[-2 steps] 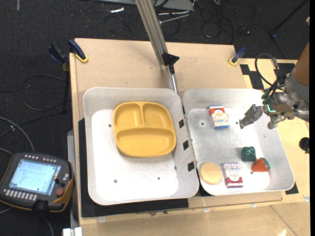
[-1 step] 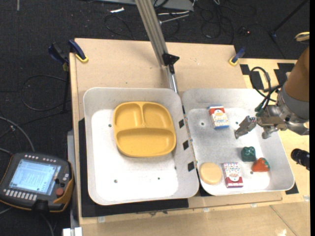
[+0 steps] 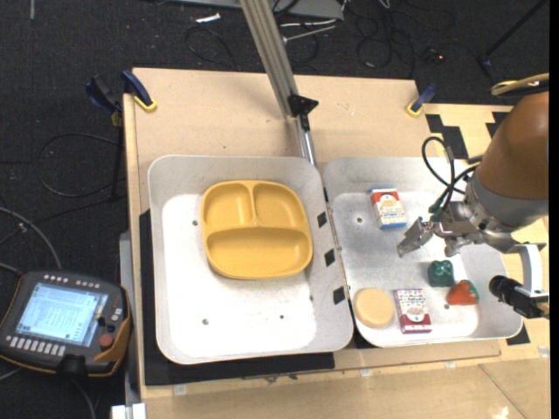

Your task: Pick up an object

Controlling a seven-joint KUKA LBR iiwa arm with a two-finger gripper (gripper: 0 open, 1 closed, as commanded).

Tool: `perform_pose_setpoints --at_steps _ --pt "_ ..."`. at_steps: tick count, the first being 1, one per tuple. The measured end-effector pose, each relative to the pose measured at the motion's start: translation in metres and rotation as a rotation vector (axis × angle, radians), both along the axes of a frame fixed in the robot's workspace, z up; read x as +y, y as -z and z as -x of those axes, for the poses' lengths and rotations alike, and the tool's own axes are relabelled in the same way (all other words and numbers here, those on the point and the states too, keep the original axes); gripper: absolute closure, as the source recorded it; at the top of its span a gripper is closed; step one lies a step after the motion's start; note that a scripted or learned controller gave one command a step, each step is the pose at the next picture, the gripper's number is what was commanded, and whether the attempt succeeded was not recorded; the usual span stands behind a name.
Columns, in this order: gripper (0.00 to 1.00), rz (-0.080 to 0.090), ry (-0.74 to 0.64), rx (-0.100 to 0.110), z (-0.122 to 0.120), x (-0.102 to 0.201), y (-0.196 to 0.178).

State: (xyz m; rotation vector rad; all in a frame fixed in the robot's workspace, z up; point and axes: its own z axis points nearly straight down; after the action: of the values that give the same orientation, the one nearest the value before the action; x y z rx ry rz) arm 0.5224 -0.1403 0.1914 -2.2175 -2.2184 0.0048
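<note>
My gripper (image 3: 416,236) hangs over the right bin (image 3: 349,190), its grey fingers spread open with nothing between them. A small white and orange box (image 3: 387,208) lies just up and left of it. Below the wrist sit a green toy (image 3: 441,273) and a red toy (image 3: 463,293). A red and white carton (image 3: 412,310) and a round tan disc (image 3: 374,306) lie near the bin's front edge.
A yellow divided plate (image 3: 257,229) sits in the left bin (image 3: 175,234). A slanted metal pole (image 3: 272,46) rises from between the bins at the back. A teach pendant (image 3: 61,321) lies left of the bench.
</note>
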Motion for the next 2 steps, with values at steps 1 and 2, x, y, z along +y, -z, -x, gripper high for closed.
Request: perform_pose_setpoints --at_steps 1,2 --pt "0.0 0.001 0.001 -0.001 -0.003 -0.002 0.045" --pt "1.0 0.002 0.0 -0.006 -0.005 -0.002 0.032"
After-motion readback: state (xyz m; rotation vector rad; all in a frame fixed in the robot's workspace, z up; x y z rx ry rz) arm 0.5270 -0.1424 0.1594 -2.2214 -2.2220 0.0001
